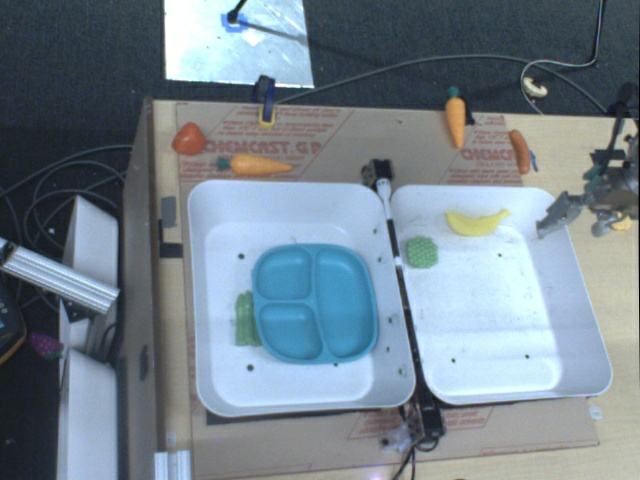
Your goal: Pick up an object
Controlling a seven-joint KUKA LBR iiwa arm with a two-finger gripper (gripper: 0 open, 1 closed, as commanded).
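Banana (476, 222) in right bin (560, 368), fingers (556, 214) just beside rim

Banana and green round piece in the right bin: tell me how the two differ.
The banana is yellow; the green round piece is green. The banana is long and curved, lying crosswise near the bin's far wall; the green piece is compact and roundish, with a bumpy-looking surface. The green piece sits close to the divider between the bins; the banana lies further right. Both rest loose on the floor of the right bin, untouched by the gripper.
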